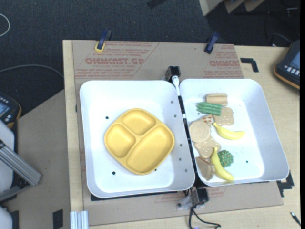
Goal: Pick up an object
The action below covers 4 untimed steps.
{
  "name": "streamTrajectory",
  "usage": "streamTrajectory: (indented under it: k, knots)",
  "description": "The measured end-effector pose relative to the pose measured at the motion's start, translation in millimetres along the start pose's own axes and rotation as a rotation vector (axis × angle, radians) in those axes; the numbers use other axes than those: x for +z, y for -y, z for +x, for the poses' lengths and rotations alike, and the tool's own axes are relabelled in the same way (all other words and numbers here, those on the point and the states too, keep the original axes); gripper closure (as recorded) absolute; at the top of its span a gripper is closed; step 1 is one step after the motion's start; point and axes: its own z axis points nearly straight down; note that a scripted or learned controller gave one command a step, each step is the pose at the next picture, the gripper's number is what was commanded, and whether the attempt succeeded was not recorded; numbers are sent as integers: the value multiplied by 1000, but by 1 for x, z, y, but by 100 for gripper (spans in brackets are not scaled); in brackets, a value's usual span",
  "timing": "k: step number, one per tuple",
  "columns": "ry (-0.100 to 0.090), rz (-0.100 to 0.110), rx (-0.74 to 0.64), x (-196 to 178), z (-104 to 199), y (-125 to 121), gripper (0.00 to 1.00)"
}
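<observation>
A yellow three-compartment plate (pixel 138 140) is lying in the left white bin (pixel 90 128), while toy food is crowding the right bin's (pixel 267 128) near-left side: two bananas (pixel 228 133), green beans (pixel 209 109), broccoli (pixel 225 158), a bread roll (pixel 217 98) and round biscuits (pixel 200 132), all touching or overlapping.

On the worktop (pixel 143 56), brown sheet with red lettering, two white bins sit side by side, touching along their inner edges. A blue-and-yellow clamp (pixel 102 41) grips the far edge near the left corner, a dark clamp (pixel 211 43) further right. At the right edge, an orange-rimmed handheld device (pixel 290 68) pokes in.
</observation>
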Motion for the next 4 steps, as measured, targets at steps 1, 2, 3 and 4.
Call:
streamTrajectory:
  k: [1, 2, 3, 4]
  knots:
    - [2, -5, 0, -11, 0, -1, 100]
    - [5, -10, 0, -22, -1, -2, 100]
    - [7, -15, 0, -33, -1, -3, 100]
    - [10, -21, 0, -43, -2, -4, 100]
